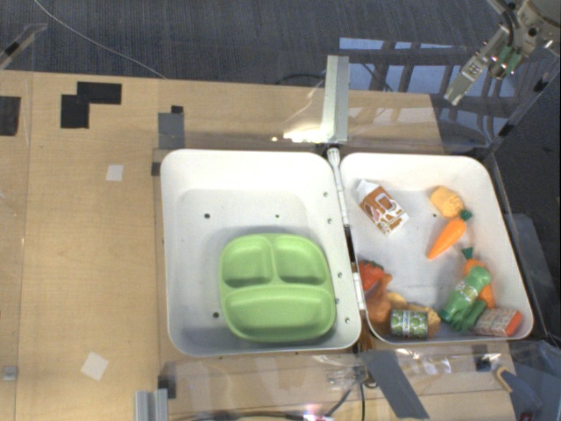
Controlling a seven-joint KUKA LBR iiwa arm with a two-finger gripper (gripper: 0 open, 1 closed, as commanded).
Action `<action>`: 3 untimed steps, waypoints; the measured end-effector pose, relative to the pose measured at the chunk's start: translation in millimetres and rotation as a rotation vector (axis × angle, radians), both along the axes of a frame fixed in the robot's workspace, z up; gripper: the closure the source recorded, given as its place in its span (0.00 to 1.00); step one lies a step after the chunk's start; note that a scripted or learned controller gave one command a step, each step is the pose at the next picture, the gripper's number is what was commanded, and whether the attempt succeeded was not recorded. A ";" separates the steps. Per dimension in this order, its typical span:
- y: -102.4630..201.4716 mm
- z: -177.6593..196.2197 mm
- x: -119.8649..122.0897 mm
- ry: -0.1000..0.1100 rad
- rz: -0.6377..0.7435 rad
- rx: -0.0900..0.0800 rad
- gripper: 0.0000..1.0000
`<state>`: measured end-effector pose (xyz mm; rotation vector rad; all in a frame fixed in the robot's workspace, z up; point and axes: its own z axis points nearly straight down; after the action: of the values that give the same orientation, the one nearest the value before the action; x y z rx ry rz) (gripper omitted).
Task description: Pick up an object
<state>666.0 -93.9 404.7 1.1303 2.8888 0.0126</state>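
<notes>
Grey arm (pixel 536 7), orange band above wrist, pale metallic hand (pixel 463 82), dark cable alongside.

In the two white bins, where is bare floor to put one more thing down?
Left bin: free along the back, behind the green divided plate. Right bin: a free patch in the middle, between the brown-and-white carton and the toy carrot. Its front edge is crowded, around the green bottle and small can.

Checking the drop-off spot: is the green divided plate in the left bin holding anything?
Empty. The green plate lies flat in the left bin, and all three compartments show bare green.
</notes>
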 end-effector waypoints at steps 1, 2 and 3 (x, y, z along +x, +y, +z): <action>-20.2 -53.7 -10.8 0.033 -0.161 0.010 1.00; -19.1 -38.5 -8.6 0.020 -0.155 0.008 1.00; -18.5 -24.9 -7.1 0.010 -0.150 0.007 1.00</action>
<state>658.9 -112.4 379.8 1.3493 2.8060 0.0120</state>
